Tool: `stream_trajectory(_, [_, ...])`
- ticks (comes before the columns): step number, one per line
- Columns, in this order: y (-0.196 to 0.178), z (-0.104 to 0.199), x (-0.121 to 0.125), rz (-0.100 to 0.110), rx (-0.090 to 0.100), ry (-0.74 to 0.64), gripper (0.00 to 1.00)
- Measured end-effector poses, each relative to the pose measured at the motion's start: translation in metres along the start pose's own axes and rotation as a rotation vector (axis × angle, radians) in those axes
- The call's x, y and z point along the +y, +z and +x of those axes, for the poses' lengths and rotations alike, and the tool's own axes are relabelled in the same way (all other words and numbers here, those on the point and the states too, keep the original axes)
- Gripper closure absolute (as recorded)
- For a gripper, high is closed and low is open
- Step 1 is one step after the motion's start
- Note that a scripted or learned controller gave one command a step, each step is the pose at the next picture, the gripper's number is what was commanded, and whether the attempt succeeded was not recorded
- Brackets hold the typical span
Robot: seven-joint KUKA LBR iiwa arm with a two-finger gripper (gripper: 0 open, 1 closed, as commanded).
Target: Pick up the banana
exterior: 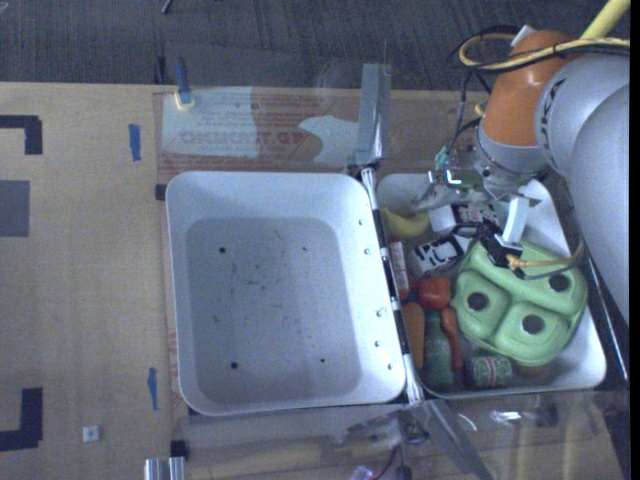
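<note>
The banana [404, 223] is a yellow piece lying at the back left corner of the right bin [592, 366], close to the divider between the bins. My gripper [452, 200] hangs low over the back of that bin, just right of the banana and partly over a black-and-white packet [436, 253]. The grey arm with its orange band [520, 78] comes in from the upper right and hides the bin's back right corner. I see nothing that is clearly held.
The right bin also holds a large green moulded tray [520, 308], a red item [434, 291], an orange piece [412, 322], a green bottle [438, 350] and a small can [488, 370]. The left bin [190, 203] stands beside it.
</note>
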State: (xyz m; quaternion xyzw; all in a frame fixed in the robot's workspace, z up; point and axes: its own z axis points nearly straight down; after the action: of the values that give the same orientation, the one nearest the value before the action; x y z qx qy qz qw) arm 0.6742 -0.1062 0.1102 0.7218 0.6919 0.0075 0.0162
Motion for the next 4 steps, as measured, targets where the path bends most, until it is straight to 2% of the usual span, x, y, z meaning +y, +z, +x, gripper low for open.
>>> stream_trajectory(1, [-0.077, 0.035, -0.025, 0.031, 0.011, -0.007, 0.00])
stream_trajectory(2, [-0.087, 0.036, -0.024, 0.028, 0.010, -0.009, 1.00])
stream_trajectory(3, [-0.087, 0.036, -0.024, 0.029, 0.010, -0.009, 0.00])
stream_trajectory(4, [-0.010, 0.009, -0.003, 0.018, 0.010, -0.024, 0.00])
